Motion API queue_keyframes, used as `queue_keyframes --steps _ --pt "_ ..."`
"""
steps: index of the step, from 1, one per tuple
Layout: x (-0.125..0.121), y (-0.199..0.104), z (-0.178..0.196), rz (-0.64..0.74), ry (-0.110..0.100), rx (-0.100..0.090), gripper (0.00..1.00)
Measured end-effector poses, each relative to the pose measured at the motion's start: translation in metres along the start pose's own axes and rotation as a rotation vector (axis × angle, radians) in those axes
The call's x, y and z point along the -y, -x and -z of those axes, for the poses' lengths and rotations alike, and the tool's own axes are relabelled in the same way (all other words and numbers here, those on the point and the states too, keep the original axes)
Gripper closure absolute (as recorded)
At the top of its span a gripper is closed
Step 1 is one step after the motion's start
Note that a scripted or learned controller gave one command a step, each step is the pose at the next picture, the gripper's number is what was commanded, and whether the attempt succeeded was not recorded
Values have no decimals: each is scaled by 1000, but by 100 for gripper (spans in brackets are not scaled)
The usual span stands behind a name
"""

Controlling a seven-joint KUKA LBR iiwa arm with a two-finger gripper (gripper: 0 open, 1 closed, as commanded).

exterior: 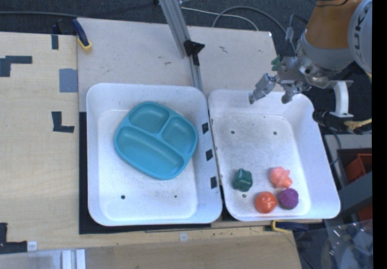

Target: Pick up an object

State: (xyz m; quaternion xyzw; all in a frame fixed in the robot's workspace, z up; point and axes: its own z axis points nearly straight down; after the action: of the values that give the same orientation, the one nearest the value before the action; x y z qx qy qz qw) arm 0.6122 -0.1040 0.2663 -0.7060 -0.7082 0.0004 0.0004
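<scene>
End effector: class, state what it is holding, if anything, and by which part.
Nothing is held. The end effector hangs open above the right bin's far end, with only air between its fingers.

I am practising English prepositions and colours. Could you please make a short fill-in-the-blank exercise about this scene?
1. The blue divided plate lies in the ____ bin.
2. The gripper, open, hovers over the ____ bin's far edge.
3. The toy beside the orange one, nearest the bin's corner, is ____.

Missing words: left; right; purple

Teal plate (156, 139); green (242, 179), orange (265, 202), purple toys (288, 198).
</scene>
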Motion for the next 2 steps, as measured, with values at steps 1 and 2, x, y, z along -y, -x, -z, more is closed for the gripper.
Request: queue_keyframes --steps 1,2 --pt "0 0 0 0 0 0 0" --pt "4 -2 -44 -1 -4 1 0"
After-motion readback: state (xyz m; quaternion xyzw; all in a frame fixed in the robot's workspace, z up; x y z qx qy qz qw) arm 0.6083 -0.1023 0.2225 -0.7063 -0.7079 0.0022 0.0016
